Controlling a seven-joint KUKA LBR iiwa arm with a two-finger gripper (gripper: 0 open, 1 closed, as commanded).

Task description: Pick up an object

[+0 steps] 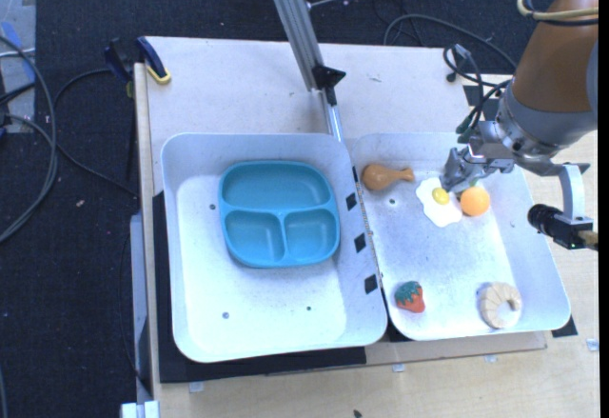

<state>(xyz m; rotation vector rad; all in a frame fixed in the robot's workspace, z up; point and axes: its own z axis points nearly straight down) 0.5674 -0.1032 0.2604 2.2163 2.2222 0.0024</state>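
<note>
where gripper (455, 180) hovers, fried egg (438, 203) just below

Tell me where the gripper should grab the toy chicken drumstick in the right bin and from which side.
Probably the narrow bone end of the drumstick, which points right toward the fried egg. It is slimmer than the rounded meaty end near the bin's left wall. Come straight down, fingers closing across the shaft. The gripper hovers just to its right.
</note>
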